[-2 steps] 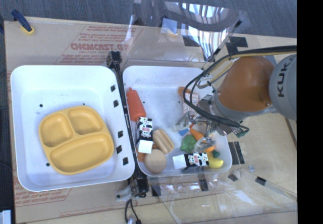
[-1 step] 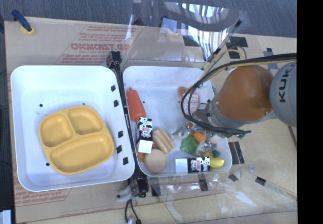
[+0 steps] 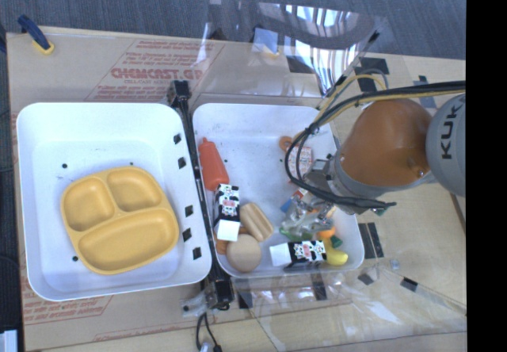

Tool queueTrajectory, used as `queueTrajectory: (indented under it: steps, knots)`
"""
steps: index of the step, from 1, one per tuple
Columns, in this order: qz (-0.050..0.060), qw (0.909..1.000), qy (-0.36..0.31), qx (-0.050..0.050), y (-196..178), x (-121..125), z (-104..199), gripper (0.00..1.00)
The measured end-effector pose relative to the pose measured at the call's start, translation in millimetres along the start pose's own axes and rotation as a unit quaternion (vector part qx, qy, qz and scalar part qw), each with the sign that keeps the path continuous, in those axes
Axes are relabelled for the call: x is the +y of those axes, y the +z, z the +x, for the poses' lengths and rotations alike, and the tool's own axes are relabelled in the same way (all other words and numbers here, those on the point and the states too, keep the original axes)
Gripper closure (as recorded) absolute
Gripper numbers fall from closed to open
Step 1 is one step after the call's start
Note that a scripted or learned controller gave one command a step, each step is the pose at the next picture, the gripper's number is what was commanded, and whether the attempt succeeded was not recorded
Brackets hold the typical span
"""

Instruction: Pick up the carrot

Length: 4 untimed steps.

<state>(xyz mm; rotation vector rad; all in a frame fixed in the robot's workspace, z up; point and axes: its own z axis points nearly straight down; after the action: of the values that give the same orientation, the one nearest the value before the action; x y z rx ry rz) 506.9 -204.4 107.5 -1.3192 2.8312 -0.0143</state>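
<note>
**Grey arm, orange band, black cabling**

The arm (image 3: 444,140) is built of smooth, rounded grey shells with a soft sheen. One grey section carries large dark letters, of which "KU" can be read at the frame's edge. Above the wrist sits a broad orange band (image 3: 386,144), glossy and dome-shaped from this angle, catching a pale highlight on its upper side. Below the band is a darker grey collar (image 3: 348,184) of ringed metal. Several black cables (image 3: 333,109) run along the arm and curve in loose loops around the orange section, one of them thinner and yellowish. The claw (image 3: 305,212) is blurred: small pale and metallic parts, detail unclear.
</note>
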Motion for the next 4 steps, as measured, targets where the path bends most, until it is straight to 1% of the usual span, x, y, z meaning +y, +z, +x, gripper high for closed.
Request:
queueTrajectory:
  steps: [1,3,4]
  knots:
    - [-0.007,0.9896,-0.144,0.002,-2,14,14,1.0]
    - [-0.004,0.9884,-0.152,0.0,-22,13,6,1.0]
    - [-0.006,0.9998,0.02,0.005,-47,17,23,1.0]
